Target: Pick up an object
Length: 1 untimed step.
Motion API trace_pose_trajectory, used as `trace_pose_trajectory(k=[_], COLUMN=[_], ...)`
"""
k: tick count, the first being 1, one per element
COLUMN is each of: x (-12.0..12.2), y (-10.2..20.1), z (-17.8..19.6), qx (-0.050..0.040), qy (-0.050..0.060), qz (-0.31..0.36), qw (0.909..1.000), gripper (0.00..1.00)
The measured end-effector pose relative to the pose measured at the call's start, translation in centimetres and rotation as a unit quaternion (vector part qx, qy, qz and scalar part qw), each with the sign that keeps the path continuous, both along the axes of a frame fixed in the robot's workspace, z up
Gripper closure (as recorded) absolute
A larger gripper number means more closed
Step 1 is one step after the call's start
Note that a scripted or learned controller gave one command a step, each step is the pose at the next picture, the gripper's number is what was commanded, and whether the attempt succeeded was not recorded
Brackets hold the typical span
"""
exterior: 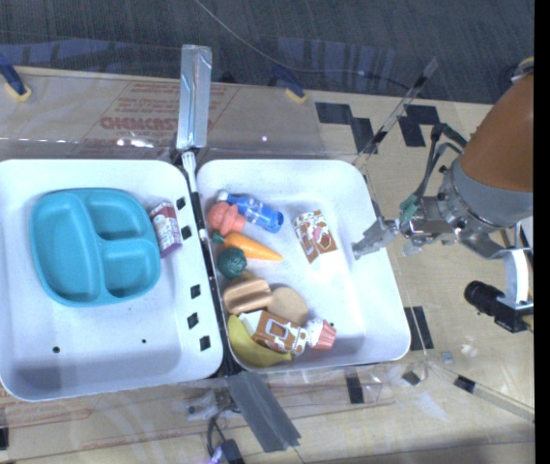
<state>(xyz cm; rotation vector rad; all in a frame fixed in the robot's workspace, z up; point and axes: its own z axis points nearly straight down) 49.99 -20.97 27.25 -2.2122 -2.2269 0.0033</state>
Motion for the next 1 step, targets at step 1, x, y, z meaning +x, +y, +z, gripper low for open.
trace_pose_trajectory(k=[1], x=[-1.13], y=[0.06], z=[-10.42], qx=[0.0017], qy=[0.003], qz=[0.041], qw=[0.9992], gripper=[0.0])
